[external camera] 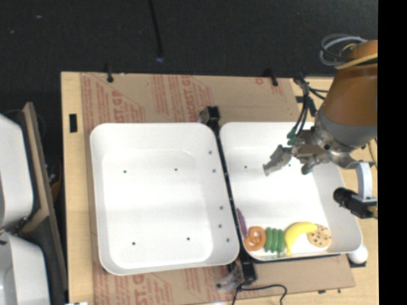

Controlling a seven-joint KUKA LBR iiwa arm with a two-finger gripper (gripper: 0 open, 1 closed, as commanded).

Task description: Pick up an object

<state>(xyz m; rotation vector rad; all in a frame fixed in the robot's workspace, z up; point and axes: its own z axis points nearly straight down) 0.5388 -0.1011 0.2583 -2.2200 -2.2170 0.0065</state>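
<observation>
Step in hand: approach, by my reading; the gripper hangs over the upper middle of the right bin, well apart from every object, with nothing between its fingers
Jaws: whether they stand wide or narrow I cannot tell; the fingers read as one grey shape from this slant
Task's things: four small pieces in a row along the near edge of the right bin; an orange ring at the left, a green ridged piece just beside it, a yellow banana next, a speckled round cookie at the right end
Next move calls for: a travel toward the near edge of the bin, then a descent over one piece; the ring or the cookie, at the ends of the row, look the easier to single out
In the way: the pieces sit close together and near the bin wall, so fingers may land on a neighbour or the rim
Around: the left bin alongside; both rest on a cardboard-covered surface; a black clip where the bins meet
</observation>
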